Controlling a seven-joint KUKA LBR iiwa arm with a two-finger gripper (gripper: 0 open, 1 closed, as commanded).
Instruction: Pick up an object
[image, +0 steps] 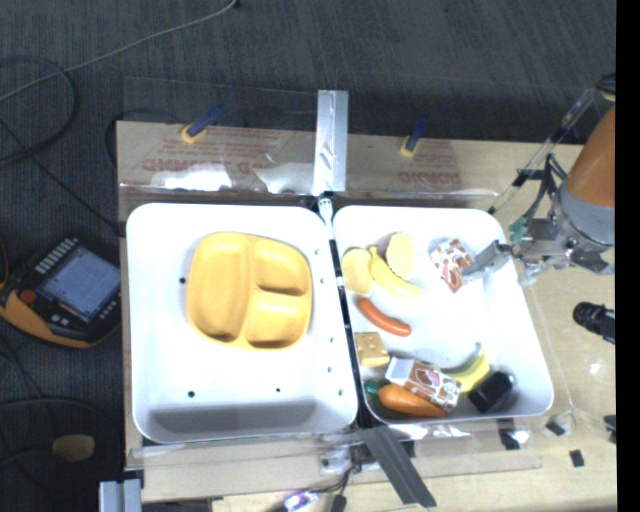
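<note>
Camera view: the gripper (497, 256) hangs over the right bin's (535, 345) upper right corner, beside a small packet (452, 262); whether the jaws are wide or narrow I cannot tell. The likely trouble is crowding: banana pieces (385, 265), sausage (384, 318), carrot (408, 402), carton (428, 381) and a black item (490, 390) lie close together, so a grab may slip or catch two. The left bin (160, 390) holds a yellow tray (248, 290).

Bright, even overhead light; soft, low-resolution frame.
The white bins (150, 330) glare almost blown-out, with faint shadows along their inner walls toward 6 o'clock; the arm (590, 190) at 3 o'clock looks blurred.
</note>
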